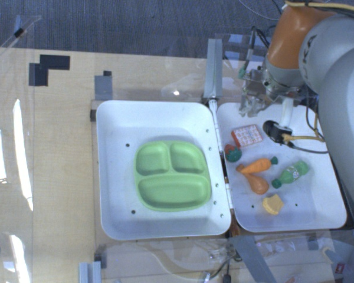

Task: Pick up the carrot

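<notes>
Lying in the right bin [318, 217], the carrot [256, 166] sat between a yellow piece [273, 204] nearer the camera and a patterned card [247, 136] beyond. Farther back, the gripper [251, 106] hovered; whether open or closed, I could not tell.

Pale wood surface [53, 175] carries glare streaks at 9 o'clock. Dark grey ribbed floor [135, 10] runs across 12 o'clock. Black square markers [47, 68] sit at 10 o'clock. Grey metal brackets [103, 87] adjoin them.
</notes>
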Available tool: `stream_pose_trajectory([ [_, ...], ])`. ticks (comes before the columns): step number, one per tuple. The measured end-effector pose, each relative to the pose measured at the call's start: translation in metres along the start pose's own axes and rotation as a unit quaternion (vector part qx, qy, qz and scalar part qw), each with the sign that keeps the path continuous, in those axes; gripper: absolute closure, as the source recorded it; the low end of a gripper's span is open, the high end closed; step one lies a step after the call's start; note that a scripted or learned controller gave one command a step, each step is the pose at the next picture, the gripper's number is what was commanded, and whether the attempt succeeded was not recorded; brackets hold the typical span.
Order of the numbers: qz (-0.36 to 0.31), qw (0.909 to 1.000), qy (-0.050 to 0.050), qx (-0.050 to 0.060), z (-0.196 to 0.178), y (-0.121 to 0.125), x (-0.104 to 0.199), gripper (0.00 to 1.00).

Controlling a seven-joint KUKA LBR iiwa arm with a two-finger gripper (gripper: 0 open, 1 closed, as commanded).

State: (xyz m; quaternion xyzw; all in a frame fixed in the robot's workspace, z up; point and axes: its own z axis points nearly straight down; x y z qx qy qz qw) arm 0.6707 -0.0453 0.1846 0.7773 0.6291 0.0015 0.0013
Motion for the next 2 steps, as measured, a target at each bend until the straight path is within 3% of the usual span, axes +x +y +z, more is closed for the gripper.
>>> stream_pose_trajectory([
  [1, 0.050, 0.9987, 0.001, -0.007, 0.079, -0.031, -0.042, 1.00],
  [2, 0.388, 0.9217, -0.001, 0.001, 0.001, -0.088, -0.008, 1.00],
])
